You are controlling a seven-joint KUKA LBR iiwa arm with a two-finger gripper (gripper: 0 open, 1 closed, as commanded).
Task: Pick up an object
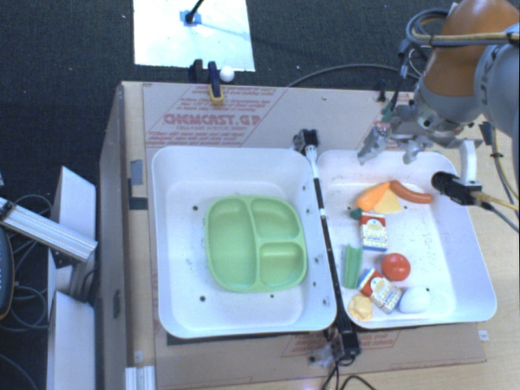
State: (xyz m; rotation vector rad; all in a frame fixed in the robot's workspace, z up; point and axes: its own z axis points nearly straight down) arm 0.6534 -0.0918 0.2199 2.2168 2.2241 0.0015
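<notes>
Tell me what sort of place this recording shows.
Probably a robotics lab grasping bench: two white bins on protective-papered board, one holding a green divided tray, the other toy food such as a tomato, with the gripper above.

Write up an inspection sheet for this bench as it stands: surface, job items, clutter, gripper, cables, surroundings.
Surface: bench topped with printed cardboard, bearing the left bin and the right bin side by side.
Job's things: in the right bin, a carrot, sausage, small carton, tomato, green stick and white egg.
Clutter: green divided plate in the left bin.
Gripper: gripper open, above the right bin's far edge, holding nothing.
Cables: black cable across the cardboard; loose wires left of the bench.
Surroundings: dark carpet with a white sheet beyond the bench.
</notes>
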